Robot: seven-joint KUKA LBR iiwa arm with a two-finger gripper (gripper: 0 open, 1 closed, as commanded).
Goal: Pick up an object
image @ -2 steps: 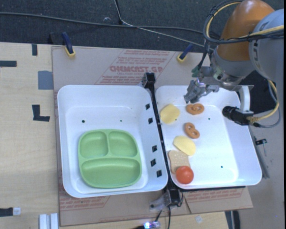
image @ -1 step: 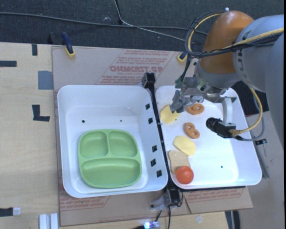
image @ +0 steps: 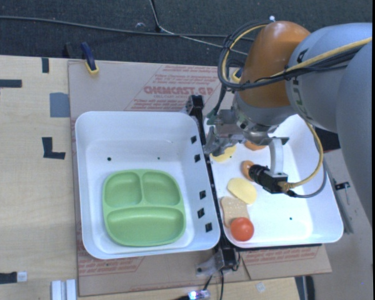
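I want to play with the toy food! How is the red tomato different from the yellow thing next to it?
The tomato is red and round; the yellow piece is pale yellow and flatter, like a wedge. The tomato sits nearest the bin's front edge; the yellow piece lies further back, closer to the gripper. Both lie in the right bin.

On the tabletop (image: pixel 25 167) sit two white bins. The left bin (image: pixel 87 130) holds a green divided plate (image: pixel 144 208). The pincer (image: pixel 224 144) hangs low over the right bin (image: pixel 328 230), near a pale yellow piece (image: pixel 242 190), a tan slice (image: pixel 233 206) and a red tomato (image: pixel 242 229).
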